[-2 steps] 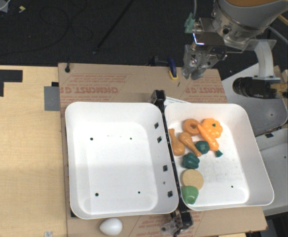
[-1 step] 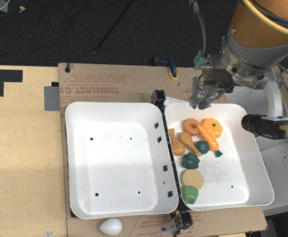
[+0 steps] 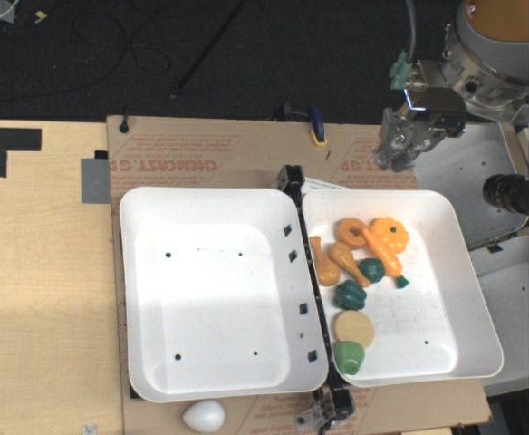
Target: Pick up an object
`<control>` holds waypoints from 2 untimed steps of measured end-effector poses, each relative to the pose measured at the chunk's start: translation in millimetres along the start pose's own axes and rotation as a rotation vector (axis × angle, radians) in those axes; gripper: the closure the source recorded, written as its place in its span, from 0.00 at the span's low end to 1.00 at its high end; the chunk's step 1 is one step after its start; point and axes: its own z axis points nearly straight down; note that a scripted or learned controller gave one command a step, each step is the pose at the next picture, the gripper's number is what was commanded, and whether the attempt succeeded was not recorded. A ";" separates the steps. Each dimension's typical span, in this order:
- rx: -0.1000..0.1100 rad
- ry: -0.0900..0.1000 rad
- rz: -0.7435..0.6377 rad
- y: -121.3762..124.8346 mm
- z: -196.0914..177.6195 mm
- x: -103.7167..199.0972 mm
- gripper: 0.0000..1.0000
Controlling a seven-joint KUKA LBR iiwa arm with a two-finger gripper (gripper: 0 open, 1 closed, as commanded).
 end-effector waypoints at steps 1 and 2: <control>0.008 -0.001 0.005 -18.7 28.0 -54.5 1.00; 0.019 0.000 0.003 -55.0 161.6 -69.8 1.00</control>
